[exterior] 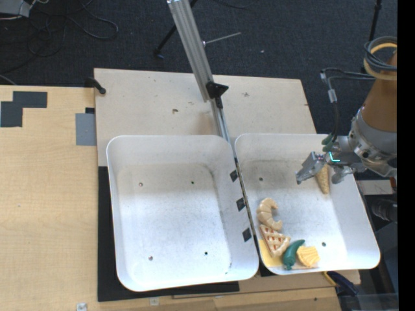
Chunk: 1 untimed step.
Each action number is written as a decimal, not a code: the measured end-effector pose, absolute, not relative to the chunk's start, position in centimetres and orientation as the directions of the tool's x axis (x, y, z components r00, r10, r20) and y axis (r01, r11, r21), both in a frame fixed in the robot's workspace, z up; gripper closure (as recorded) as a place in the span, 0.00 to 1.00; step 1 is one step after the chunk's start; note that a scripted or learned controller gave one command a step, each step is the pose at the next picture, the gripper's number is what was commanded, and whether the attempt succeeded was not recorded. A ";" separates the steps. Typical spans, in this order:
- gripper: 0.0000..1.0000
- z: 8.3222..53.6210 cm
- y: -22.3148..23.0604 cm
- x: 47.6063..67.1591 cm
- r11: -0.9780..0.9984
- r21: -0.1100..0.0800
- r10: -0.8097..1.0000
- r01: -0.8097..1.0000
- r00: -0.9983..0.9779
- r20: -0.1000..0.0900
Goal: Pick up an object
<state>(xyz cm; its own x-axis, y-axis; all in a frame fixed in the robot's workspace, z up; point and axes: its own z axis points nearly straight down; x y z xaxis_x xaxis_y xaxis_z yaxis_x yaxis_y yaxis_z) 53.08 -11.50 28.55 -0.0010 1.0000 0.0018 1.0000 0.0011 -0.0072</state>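
The pale yellow, elongated, cone-like object (pixel 323 180) sat between the fingers of the two-finger gripper (pixel 322 173), in the upper right part of the right shallow white bin (pixel 363 238), with its long axis running nearly straight up and down in the view and its narrower end pointing toward the bin's near edge. The gripper was closed on its upper part, one grey finger (pixel 310 168) angling out to the left of it, and a small teal light glowed on the wrist just above. The grey arm with the orange band (pixel 382 102) came in from the right over the bin's right rim. Whether the object's lower tip touched the bin floor could not be told. Well apart from it, against the bin's left wall and near front corner, lay a tan curled piece (pixel 268 214), a tan and red lattice-patterned wedge (pixel 277 243), a green curved piece (pixel 292 251) and a yellow ridged lump (pixel 308 256), the last three close together. The middle and right of the bin floor around the gripper lay bare, giving open room on every side but the right rim. The left shallow white bin (pixel 130 173) lay beside it, the two touching along a divider edge, and a slanted silver metal rail (pixel 194 50) rose behind them.
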 end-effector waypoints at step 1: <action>0.00 28.7 -11.6 53.1 -0.003 -0.003 1.000 1.000 0.003 0.001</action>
<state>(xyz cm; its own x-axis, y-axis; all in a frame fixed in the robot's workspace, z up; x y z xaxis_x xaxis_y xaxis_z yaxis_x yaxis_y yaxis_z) 53.12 -11.63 28.72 0.0026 1.0000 0.0008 1.0000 -0.0026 -0.0029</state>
